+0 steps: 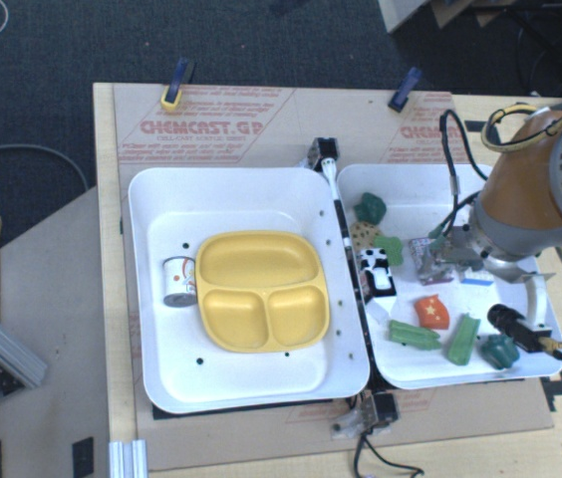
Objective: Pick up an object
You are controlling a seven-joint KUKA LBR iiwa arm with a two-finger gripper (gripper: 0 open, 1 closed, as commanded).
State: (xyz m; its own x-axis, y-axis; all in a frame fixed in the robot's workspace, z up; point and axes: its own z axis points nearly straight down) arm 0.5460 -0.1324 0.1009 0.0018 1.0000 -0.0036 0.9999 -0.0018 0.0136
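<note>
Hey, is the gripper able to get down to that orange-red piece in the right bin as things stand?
Probably yes. The gripper hangs just above the orange-red piece, which lies apart from the green pieces beside it, with nothing on top.

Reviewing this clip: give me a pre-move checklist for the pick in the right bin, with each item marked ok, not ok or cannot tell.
1. Pincer is over the right bin: ok.
2. A target lies close: the orange-red object sits just below the pincer in the image: ok.
3. Pincer aligned directly above that object: cannot tell from the slanted view.
4. Space around the target: the green block and green stick lie near but apart from it: ok.
5. Something already gripped: cannot tell.
6. Left bin items, the yellow tray and small can, are away from the arm: ok.
</note>
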